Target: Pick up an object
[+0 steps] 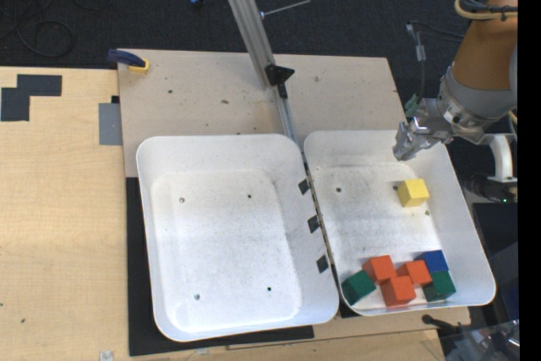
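From the fixed overhead camera, the bench [220, 93] carries two shallow white bins side by side. The left bin [224, 237] shows a bare, speckled floor. The right bin [372, 182] holds all the blocks.

A yellow cube [412, 193] sits alone toward the right side of the right bin, roughly midway between its far and near walls. At the near right corner a cluster is packed together: a green block [358, 287] at the left end, three orange blocks [397, 277] touching one another in the middle, a blue block [434, 260] on the far right side of the group, and a dark green block [439, 287] just near of the blue one.

The arm [483, 68] comes in from the right, its orange band above the grey wrist. The gripper [408, 141] hangs over the far right part of the right bin, just far of the yellow cube and apart from it. Its tip is small and blurred here, so whether it is spread or pressed together I cannot tell; nothing is seen caught in it.

A slanted aluminium rail [249, 17] rises from between the bins toward the far side, and a small blue and yellow clamp [128, 59] sits at the bench's far left corner.
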Tool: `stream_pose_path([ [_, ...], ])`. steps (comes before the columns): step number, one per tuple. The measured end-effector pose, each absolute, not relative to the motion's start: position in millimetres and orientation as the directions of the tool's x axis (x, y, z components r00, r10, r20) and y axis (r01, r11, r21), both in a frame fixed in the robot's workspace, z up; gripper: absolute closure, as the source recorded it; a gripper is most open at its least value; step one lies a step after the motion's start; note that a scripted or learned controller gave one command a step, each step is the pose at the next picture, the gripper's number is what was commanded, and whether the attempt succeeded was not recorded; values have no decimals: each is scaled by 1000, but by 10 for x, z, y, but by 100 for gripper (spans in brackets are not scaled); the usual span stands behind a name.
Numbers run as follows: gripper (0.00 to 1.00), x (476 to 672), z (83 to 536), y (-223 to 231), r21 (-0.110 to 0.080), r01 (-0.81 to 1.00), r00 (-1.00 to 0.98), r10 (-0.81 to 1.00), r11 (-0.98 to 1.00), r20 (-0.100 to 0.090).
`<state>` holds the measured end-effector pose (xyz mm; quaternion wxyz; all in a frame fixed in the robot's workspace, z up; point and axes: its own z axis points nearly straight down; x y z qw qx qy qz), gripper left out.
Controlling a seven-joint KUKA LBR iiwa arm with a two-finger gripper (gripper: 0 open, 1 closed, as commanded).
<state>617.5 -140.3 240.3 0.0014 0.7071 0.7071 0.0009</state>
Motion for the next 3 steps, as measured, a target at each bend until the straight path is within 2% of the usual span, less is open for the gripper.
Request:
stream_pose_path([
  [1,100,6116,2333,-826,-4,1000,-4,1000,4,3],
  [3,100,6174,2473,255,-3,1000,-4,1000,4,2],
])
